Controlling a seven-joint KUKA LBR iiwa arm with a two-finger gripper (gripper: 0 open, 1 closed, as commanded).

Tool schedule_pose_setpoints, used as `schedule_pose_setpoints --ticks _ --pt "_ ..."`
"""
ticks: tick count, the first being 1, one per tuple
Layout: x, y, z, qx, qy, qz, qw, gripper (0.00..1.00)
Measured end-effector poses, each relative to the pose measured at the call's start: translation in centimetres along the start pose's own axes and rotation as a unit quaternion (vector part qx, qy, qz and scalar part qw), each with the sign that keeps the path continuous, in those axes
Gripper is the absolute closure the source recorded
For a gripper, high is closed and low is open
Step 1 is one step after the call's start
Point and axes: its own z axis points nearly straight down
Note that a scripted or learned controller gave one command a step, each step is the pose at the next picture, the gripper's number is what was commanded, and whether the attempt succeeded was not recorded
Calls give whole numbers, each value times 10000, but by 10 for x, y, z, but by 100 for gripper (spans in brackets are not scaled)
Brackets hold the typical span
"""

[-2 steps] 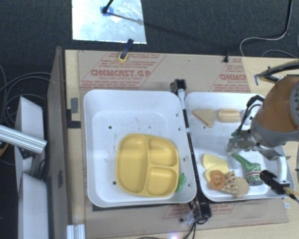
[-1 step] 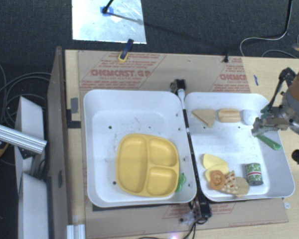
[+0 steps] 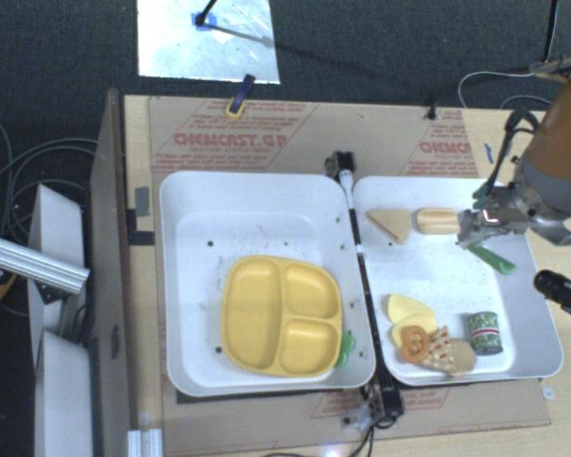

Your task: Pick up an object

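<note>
The long green plastic piece [image 3: 493, 258] lies in the right white bin [image 3: 542, 355], near its right wall, long axis running up-left to down-right. Its upper end sits directly beneath the two-finger gripper [image 3: 478, 228]; whether they touch cannot be judged. The claw's state cannot be told. Just left lie a tan bun-shaped block [image 3: 436, 221] and a beige wedge [image 3: 389, 224].

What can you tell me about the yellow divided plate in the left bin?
The yellow divided plate looks like matte plastic, rounded-square, with three compartments. It lies flat and upright on the floor of the left bin, toward the near right corner. Something small and green peeks out at its right edge.
</note>
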Motion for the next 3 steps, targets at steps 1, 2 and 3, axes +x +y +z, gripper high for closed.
schedule_pose_setpoints --ticks 1,2,3 --pt "65 20 16 12 9 -11 10000 100" --pt "80 6 -26 -2 2 8 10000 100" --pt "-10 12 -16 8 -27 76 10000 100"
